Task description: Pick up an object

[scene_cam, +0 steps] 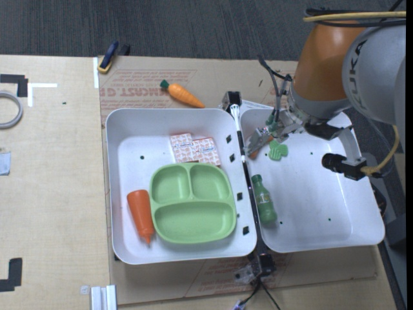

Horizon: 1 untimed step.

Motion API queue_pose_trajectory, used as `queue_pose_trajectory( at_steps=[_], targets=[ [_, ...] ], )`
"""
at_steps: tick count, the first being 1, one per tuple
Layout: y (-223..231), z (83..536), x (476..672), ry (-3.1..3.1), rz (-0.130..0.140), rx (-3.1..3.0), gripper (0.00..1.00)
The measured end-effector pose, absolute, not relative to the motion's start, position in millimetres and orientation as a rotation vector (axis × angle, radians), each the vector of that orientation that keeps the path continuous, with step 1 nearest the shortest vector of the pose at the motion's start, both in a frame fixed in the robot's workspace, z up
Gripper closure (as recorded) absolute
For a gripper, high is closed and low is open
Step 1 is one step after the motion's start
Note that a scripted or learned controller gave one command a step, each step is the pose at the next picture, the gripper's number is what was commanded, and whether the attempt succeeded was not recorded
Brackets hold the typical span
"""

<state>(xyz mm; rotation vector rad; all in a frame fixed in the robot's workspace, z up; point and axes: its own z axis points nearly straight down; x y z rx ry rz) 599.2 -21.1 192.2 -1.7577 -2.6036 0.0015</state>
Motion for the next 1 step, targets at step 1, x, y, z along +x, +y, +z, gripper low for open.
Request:
queue_pose_trajectory(
  at_steps=[1],
  targets=[
    [-21.1, 192.2, 599.2, -2.604, 0.001, -1.758, 0.00]
  ],
)
